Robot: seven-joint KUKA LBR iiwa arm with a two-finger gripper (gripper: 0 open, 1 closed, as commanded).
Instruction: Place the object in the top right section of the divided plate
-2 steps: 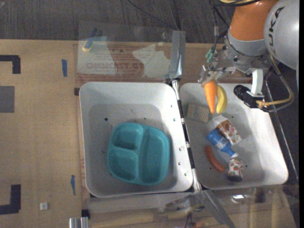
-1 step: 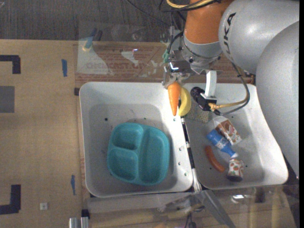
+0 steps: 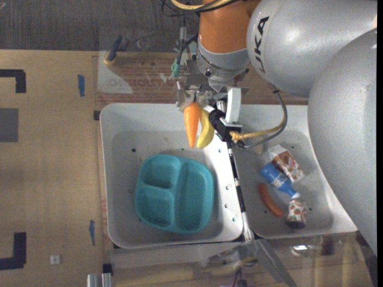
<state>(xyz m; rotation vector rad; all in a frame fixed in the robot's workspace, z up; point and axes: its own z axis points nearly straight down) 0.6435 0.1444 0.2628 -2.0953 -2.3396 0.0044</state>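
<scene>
Above the far edge of the teal divided plate (image 3: 175,192), that's where my gripper (image 3: 192,105) hangs, and I've got an orange carrot (image 3: 191,124) pinched between my fingers, its pointed end dangling down toward the plate. Right against the carrot, on the side away from the plate's left rim, a yellow banana (image 3: 205,131) hangs too; whether I'm clamping it as well or it's just riding along, I can't tell from here. The plate sits flat in the left bin (image 3: 114,160), one long section on its right and two smaller ones on its left. I read the target as the upper part on the plate's right side, the section nearest to where I'm hovering. To do this well, I judge I need to come straight down over that section, keep the carrot tip clear of the raised dividers, and get low before letting go so nothing bounces out. The bin wall (image 3: 230,160) just right of the plate is close, so drifting that way risks a miss. Past that wall, well right of the plate, lie a sausage (image 3: 270,200), a blue item (image 3: 279,180) and small packets; I leave those alone.
</scene>
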